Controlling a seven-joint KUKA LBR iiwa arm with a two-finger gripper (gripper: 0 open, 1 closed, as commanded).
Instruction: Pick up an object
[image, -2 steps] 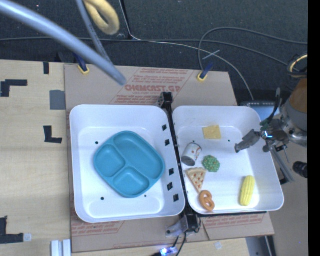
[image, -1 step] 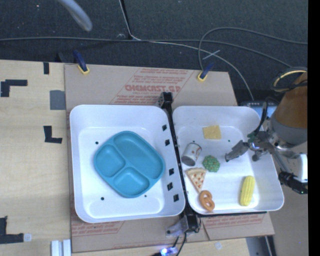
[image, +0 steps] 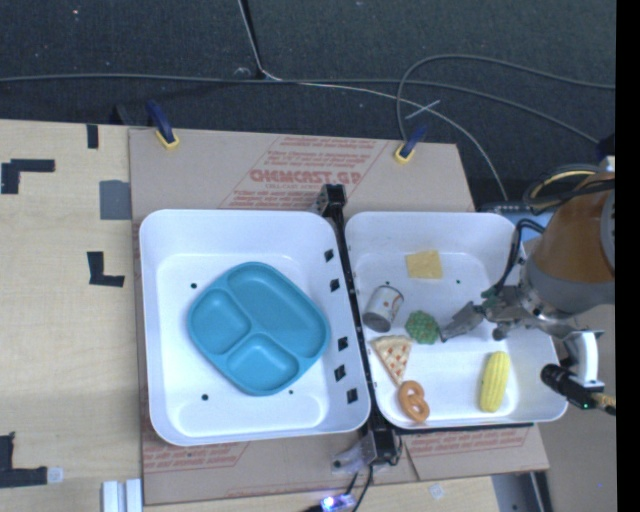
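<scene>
Right bin (image: 455, 228) front edge: one pretzel (image: 414, 400), one pizza slice (image: 393, 355), one corn cob (image: 493, 381), long axis front-to-back | one broccoli (image: 422, 327), can (image: 381, 307), cheese (image: 424, 264) | left bin (image: 160, 300): one blue tray (image: 258, 327) | gripper (image: 465, 322) beside broccoli, fingers' spread unclear

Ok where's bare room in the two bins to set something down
Left bin: only a margin around the blue tray. Right bin: bare strip between cheese and corn, near the claw. Crowded beside the divider: cup, broccoli, pizza, pretzel.
</scene>
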